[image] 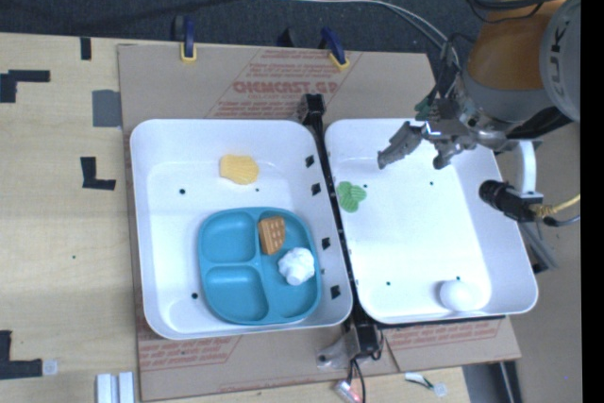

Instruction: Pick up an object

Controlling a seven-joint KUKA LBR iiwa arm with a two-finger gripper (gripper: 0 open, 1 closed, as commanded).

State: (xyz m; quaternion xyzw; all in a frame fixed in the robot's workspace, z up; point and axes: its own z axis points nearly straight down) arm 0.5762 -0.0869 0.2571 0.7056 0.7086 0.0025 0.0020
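In the left bin (pixel 151 203): yellow piece (pixel 240 169) near the far wall; blue divided tray (pixel 226 283) toward the near edge, with a tan waffle-like piece (pixel 272 234) in its upper right compartment and a white lump (pixel 297 266) at the tray's right side, touching the divider. In the right bin (pixel 491 231): small green object (pixel 351 196) just beside the left wall; white ball (pixel 462 294) close to the near right corner. Above the far part of the right bin: gripper (pixel 415 151), fingers apart, nothing between them. Green object left of and nearer than the left fingertip, clearly apart from the jaws; white ball well apart, toward the near edge.
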